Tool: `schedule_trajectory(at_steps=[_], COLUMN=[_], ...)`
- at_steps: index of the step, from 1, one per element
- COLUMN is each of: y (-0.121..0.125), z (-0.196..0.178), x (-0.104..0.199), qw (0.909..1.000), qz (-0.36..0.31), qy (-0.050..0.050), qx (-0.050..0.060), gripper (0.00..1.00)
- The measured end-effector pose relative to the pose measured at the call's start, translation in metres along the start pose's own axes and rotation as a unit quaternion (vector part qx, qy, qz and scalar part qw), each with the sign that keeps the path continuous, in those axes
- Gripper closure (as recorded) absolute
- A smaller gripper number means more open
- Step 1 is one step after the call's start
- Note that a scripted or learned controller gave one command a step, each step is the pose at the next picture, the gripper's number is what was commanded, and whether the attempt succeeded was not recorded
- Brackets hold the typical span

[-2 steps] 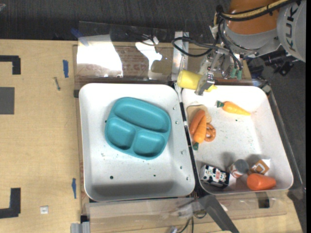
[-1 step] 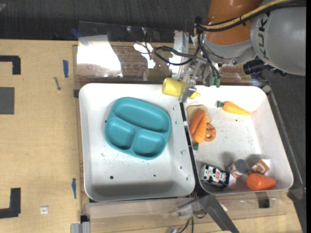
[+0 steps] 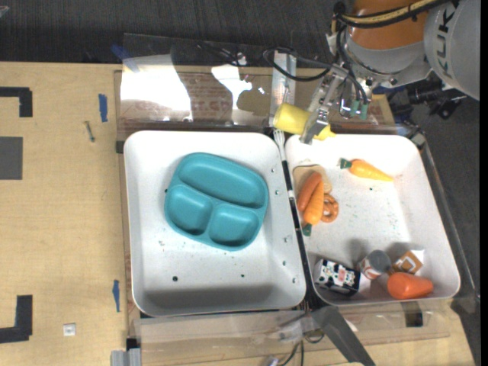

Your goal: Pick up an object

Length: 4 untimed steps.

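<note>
My gripper (image 3: 311, 130) hangs over the back edge of the bench, just above the wall between the two bins. A yellow object (image 3: 290, 117) sits between its fingers, showing on both sides of the near finger (image 3: 317, 115), lifted off the bin floor. In the right bin (image 3: 396, 212) lie a small carrot (image 3: 370, 170) at the back, a larger orange carrot (image 3: 309, 196) by the left wall beside a brown ring-shaped piece (image 3: 330, 209), and a cluster along the front.
The left bin (image 3: 152, 273) holds a teal divided plate (image 3: 217, 200). Along the right bin's front lie a black-and-white box (image 3: 338, 276), a small can (image 3: 374, 264), an orange carton (image 3: 411, 261) and an orange-red vegetable (image 3: 409, 285). Clear plastic sheeting lies behind the bins.
</note>
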<state>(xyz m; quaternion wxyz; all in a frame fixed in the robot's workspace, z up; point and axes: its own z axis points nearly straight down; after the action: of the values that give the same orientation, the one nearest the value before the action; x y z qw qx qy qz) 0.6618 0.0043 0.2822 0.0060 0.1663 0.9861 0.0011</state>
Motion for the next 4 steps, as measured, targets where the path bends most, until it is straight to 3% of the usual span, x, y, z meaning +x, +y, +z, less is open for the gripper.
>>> schedule_trajectory(at_steps=[1, 2, 3, 4], y=[0.039, 0.044, 0.015, 0.009], z=[0.042, 0.007, 0.016, 0.042], x=[0.023, 0.014, 0.035, 0.005], qw=[0.9965, 0.9969, 0.9882, 0.9746], qz=[-0.083, -0.079, -0.153, -0.224], qy=[0.006, 0.0, 0.004, 0.002], qx=[0.001, -0.001, 0.0, 0.0], gripper=[1.0, 1.0, 1.0, 1.0])
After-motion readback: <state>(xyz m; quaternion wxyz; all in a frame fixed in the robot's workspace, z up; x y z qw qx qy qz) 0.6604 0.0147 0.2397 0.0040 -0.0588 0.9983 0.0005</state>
